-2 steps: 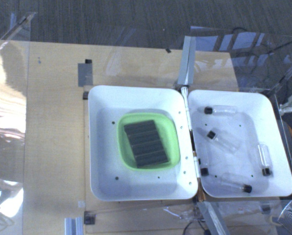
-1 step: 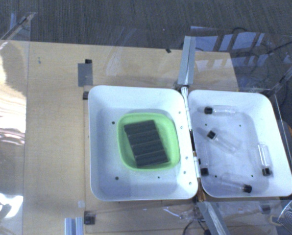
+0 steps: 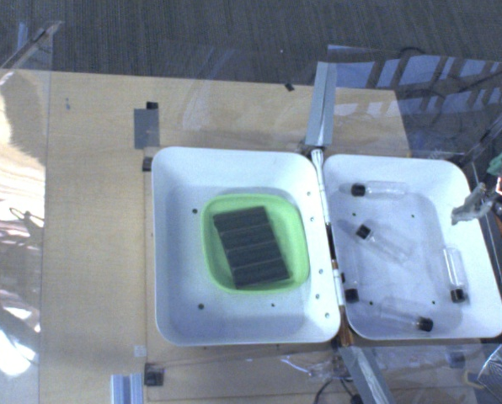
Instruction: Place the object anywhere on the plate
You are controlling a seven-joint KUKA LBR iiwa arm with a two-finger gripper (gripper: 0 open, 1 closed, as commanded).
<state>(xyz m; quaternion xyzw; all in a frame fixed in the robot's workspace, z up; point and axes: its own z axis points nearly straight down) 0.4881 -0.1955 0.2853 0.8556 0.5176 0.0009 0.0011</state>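
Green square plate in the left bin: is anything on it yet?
Yes. The green square plate already carries a dark ribbed rectangular block, lying flat at its middle.

Left white bin (image 3: 162,225) and right white bin (image 3: 478,305) side by side on pale wooden bench (image 3: 91,225); grey metal strip (image 3: 321,108) behind their seam; dark carpet (image 3: 192,15) beyond.

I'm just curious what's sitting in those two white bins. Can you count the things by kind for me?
Clear tubes with black caps, in the right bin: 4
Green plate, in the left bin: 1
Dark ridged block lying on the plate: 1
Total: 6
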